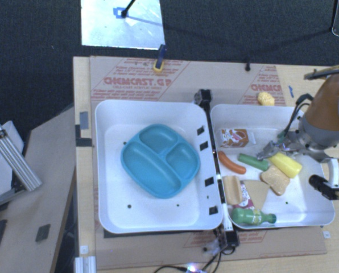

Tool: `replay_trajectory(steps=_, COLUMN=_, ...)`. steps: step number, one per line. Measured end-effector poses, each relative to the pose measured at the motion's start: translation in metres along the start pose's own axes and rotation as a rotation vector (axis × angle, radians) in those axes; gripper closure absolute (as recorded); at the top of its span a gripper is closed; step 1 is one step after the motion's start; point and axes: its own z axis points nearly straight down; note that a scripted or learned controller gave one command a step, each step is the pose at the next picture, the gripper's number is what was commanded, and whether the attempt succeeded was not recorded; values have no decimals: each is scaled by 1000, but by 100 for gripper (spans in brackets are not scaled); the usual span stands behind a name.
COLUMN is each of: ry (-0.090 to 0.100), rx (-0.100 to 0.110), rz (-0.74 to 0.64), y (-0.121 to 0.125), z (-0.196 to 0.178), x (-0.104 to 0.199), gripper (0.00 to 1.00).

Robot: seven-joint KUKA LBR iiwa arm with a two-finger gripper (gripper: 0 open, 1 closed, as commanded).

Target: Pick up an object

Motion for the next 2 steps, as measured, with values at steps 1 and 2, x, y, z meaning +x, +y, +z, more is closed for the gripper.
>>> replay_trajectory(steps=1, ry=-3, rx=-1, rz=-1, y=0, z=-10, x=-1, gripper=100)
replay_trajectory(steps=2, ry=-2, rx=-1, rz=-5, y=4, z=-72, x=6, gripper=100)
